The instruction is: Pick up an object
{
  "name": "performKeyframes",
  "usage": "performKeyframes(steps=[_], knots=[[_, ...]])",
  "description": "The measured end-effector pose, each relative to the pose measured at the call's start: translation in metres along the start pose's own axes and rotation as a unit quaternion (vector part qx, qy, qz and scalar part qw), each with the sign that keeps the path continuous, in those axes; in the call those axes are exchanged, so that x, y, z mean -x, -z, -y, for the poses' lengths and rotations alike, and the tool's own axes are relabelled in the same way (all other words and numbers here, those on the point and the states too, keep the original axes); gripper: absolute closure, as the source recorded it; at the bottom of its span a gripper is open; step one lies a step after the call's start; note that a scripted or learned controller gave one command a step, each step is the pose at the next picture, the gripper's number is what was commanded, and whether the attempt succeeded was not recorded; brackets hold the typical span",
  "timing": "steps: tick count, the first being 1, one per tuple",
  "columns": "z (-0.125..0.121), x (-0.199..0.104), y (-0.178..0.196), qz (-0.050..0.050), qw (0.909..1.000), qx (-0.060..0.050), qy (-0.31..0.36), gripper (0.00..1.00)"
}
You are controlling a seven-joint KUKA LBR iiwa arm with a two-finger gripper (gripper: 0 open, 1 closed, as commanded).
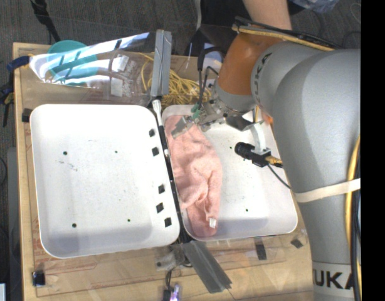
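You see the claw [195, 115] at the pink towel's [195, 171] top edge, its grip state indiscernible beneath the wrist.

The pink cloth [195, 171] in the right bin [255, 215] looks soft and nubbly, like terry. Both bins, including the left bin [86, 180], are smooth white plastic with a dull sheen, and the bench [86, 268] beneath is pale wood. The arm [311, 118] has a smooth grey shell with a glossy orange band [239, 61].
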State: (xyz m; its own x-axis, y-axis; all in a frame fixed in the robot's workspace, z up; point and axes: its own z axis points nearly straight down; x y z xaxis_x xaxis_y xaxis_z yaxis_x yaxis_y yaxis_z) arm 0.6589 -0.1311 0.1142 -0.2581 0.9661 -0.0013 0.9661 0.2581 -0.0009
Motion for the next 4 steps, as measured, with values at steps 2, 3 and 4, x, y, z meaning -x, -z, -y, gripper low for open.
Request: performKeyframes(steps=[2, 3, 4], knots=[[0.099, -0.017, -0.021, -0.001, 0.9996, 0.000, 0.027, 0.00], [0.063, -0.021, -0.021, 0.001, 0.9993, 0.001, 0.037, 0.00], [0.062, -0.021, -0.011, 0.001, 0.9992, 0.000, 0.039, 1.00]])
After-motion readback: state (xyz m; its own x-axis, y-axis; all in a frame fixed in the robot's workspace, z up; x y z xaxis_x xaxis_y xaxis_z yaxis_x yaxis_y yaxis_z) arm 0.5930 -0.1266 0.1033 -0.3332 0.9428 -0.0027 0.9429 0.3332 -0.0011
